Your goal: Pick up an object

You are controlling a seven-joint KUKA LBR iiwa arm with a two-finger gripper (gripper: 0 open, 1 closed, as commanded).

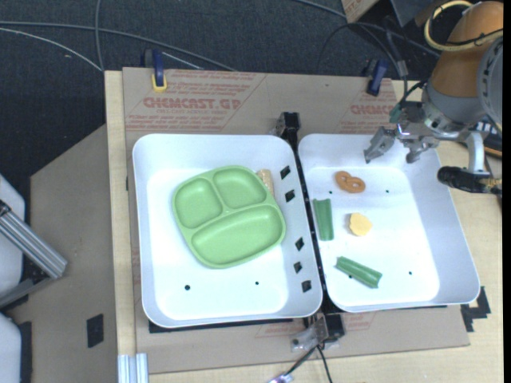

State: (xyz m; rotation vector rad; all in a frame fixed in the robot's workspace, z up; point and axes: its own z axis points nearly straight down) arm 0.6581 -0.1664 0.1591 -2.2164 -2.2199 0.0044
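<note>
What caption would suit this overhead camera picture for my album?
Open gripper hovers over the right bin of toy food; a green plate sits in the left bin.

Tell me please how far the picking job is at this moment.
Nothing looks picked up yet. The gripper hangs open above the far edge of the right bin, with nothing between its jaws. The pretzel, yellow piece and two green sticks lie on the bin floor. Descending, closing and lifting all remain.

text: "CHEMCAST GP" is read in red | carrier: brown protective sheet on the bench | repeat at right: illegible
</note>
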